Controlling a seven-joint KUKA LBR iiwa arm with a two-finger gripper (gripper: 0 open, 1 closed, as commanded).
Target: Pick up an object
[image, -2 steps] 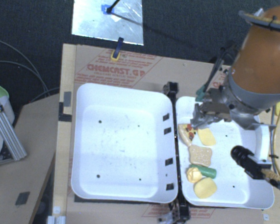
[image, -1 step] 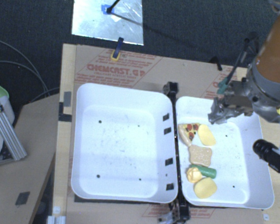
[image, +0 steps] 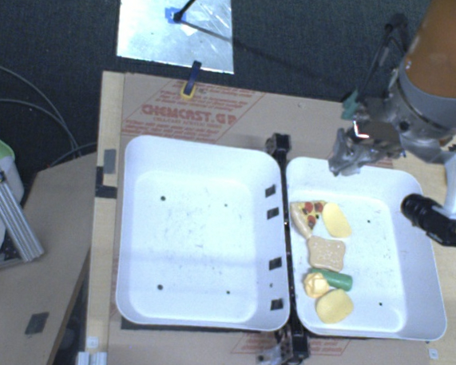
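I see the tool [image: 349, 159] at the right bin's [image: 421, 260] twelve o'clock, grip unreadable; toy food [image: 325, 255] lies untouched, nothing picked.

Even, fairly bright overhead light fills the frame. The two shallow white plastic bins [image: 206, 240] come close to washing out — their floors are nearly featureless, with only soft grey shading along the inner walls. The shiny square metal sheet [image: 178, 19] at upper left throws a pale glare. The dark carpet around the bench stays murky. The grey and orange arm [image: 448, 58] at upper right looks soft and slightly blurred, and overall detail is coarse and grainy.
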